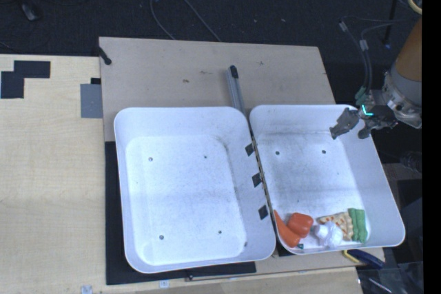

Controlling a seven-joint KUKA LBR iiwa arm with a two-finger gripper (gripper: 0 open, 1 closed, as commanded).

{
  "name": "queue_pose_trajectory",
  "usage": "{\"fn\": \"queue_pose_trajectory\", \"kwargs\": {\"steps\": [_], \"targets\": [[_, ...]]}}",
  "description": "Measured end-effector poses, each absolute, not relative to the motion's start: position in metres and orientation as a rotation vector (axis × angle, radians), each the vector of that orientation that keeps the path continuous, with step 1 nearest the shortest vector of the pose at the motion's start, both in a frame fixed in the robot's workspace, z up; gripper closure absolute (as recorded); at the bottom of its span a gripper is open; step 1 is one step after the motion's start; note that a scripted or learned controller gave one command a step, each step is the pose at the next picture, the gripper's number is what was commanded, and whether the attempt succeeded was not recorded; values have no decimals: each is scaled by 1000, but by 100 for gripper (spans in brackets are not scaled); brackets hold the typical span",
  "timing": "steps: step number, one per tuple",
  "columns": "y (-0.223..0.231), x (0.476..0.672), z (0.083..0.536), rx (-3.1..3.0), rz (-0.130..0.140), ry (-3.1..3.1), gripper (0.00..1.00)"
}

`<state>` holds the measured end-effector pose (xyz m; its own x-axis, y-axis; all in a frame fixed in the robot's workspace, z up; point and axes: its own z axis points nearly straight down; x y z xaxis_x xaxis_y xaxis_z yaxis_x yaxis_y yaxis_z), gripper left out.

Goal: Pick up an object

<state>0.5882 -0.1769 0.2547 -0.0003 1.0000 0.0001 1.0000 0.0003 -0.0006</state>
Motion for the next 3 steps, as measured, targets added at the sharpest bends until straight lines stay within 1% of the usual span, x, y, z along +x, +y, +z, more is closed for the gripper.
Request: {"fn": "queue_pose_trajectory", "kwargs": {"steps": [1,2,3], "targets": [[-177,588,255,-2221,1,-2221,0],[-171,591,194,-2217,5,-2220,0],[-180,589,144,-2218,4,-2219,0]]}}
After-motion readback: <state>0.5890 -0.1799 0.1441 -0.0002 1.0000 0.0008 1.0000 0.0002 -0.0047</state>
